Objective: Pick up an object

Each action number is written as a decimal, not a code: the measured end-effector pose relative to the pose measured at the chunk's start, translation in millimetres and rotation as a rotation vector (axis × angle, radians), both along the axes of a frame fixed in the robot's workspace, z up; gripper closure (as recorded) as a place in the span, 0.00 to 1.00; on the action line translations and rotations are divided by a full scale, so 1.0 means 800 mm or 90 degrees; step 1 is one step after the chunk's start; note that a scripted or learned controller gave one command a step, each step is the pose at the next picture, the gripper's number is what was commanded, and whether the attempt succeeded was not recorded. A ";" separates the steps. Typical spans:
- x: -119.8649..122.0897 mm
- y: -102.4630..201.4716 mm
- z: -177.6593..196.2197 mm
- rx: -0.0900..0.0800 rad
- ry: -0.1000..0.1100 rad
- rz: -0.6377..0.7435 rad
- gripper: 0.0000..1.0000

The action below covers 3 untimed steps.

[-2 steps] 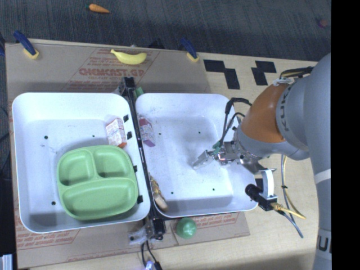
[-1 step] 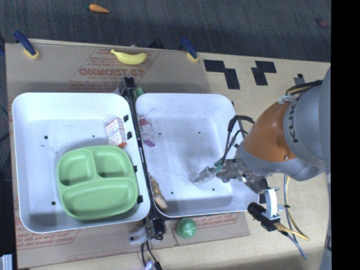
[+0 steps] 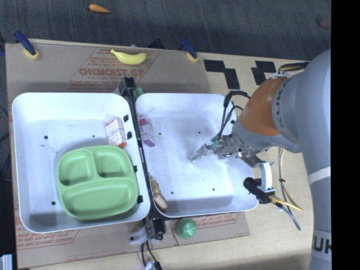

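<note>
The tabletop (image 3: pixel 169 66), covered with printed brown cardboard, carries two shallow white bins side by side. The grey arm (image 3: pixel 306 111) with its orange band reaches in from the right, over the right edge of the right bin (image 3: pixel 185 204), and its claw (image 3: pixel 198 153) hangs low above that bin's floor, pointing left — whether its tips are released or clenched I cannot tell, and nothing can be made out between them. The left bin (image 3: pixel 34 122) holds a green compartment tray (image 3: pixel 98 180) lying flat in its lower half, and just above the tray's upper right corner, near the divider between the bins, sits a small red-and-white packet (image 3: pixel 116 131). In the right bin a small purplish wrapped item (image 3: pixel 145 130) lies against the left wall, well apart from the claw, and a thin tan object (image 3: pixel 156 194) rests in the lower left corner against the rim. Outside the bins, a yellow banana (image 3: pixel 129 55) lies on the cardboard above them, a green ball (image 3: pixel 185 227) sits just below the right bin, and blue clamps (image 3: pixel 25 44) grip the cardboard's upper edge — a small orange piece (image 3: pixel 99 8) lies on the dark floor beyond.
</note>
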State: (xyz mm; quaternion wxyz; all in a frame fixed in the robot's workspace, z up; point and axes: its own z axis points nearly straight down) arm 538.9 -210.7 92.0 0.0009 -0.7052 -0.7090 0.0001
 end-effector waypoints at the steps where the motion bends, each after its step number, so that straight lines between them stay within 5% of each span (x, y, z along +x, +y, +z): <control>1: 0.000 0.000 0.012 0.000 0.001 0.002 1.00; 2: -0.073 -0.001 0.059 0.000 0.000 0.000 1.00; 3: -0.078 0.000 0.000 0.000 0.001 0.001 1.00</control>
